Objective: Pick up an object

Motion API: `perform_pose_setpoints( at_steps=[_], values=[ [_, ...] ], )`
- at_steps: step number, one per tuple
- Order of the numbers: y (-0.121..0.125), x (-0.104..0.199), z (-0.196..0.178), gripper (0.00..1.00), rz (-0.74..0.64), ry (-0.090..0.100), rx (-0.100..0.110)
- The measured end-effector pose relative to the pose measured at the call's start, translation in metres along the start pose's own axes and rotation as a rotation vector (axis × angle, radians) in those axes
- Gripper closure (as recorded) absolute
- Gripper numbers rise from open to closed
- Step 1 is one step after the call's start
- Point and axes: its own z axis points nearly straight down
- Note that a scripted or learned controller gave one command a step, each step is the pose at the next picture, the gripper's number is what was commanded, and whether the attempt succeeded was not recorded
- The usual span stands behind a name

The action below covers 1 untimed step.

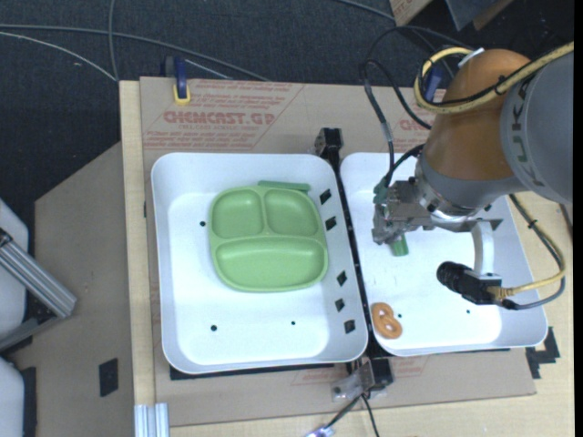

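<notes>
Item 1, pretzel (386,320): small orange-brown knot lying flat in the right bin (510,330), at its near left corner, close beside the wall that divides the two bins. Judged light, stiff and brittle; a hard squeeze could snap it. Its low, flat shape leaves little to catch; best taken across its narrow width, fingers coming straight down on either outer edge. The nearby bin wall may crowd one finger.

Item 2, green piece (398,245): small, sitting right at the tip of the pincer (395,237), toward the left middle of the right bin. Whether it is a loose thing or part of the tool cannot be told.

Item 3, plate (268,239): pale green, three compartments, resting flat in the middle of the left bin (182,326). Judged light, rigid, smooth plastic; its raised rim is the only hold, and it may slip.

Item 4, pincer: hangs over the left half of the right bin, well apart from the pretzel. Open or closed cannot be told from above.

Item 5, black cable plug (466,282): dangling over the right bin's near half.
</notes>
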Motion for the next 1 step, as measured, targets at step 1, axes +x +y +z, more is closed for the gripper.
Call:
perform_pose_setpoints(
  at_steps=[1],
  values=[
    [-0.0064,0.0498,0.0082,1.00,0.001,-0.001,0.001]
  ],
)
